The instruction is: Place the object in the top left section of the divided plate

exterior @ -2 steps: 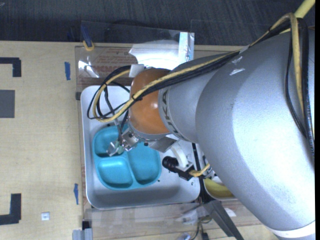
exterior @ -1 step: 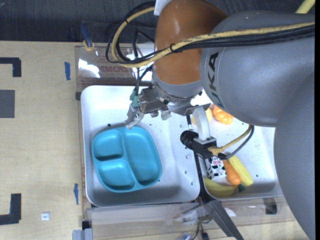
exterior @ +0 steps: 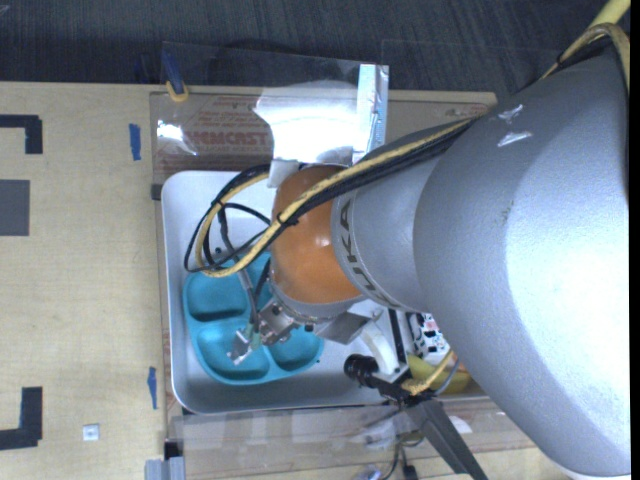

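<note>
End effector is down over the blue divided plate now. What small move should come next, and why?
Probably hold position and check the grasp before releasing. The end effector sits low over the blue divided plate in the white bin, but the arm blocks much of the plate, so I cannot tell which section it is above.

We see the grey arm (exterior: pixel 500 238) filling the frame's right. Its orange band sits mid-frame, and the gripper (exterior: pixel 245 343) points toward lower left.

The pale wooden bench (exterior: pixel 80 298) carries 1 visible shallow white bin (exterior: pixel 190 208), black tape marks (exterior: pixel 30 133) and bits of blue tape (exterior: pixel 135 141) along its left side.
</note>
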`<state>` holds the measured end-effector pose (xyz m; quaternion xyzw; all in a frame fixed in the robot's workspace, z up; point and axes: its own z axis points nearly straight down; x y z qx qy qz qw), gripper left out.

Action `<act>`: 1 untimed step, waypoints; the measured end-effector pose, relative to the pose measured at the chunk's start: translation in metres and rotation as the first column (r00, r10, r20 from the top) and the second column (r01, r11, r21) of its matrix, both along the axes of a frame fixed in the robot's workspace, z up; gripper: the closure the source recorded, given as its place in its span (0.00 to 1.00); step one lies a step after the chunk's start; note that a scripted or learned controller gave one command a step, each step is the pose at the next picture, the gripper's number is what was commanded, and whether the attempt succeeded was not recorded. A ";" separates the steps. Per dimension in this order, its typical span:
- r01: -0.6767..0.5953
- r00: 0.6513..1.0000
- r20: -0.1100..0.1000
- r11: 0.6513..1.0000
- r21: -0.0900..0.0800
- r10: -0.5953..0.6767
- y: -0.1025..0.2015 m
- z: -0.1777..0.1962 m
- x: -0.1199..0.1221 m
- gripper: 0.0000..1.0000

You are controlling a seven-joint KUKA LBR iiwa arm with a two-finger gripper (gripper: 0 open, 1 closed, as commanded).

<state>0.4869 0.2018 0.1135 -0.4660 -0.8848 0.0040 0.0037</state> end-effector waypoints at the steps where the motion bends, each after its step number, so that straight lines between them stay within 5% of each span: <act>1: 0.001 1.000 0.002 1.000 0.001 -0.001 0.000 0.009 0.001 1.00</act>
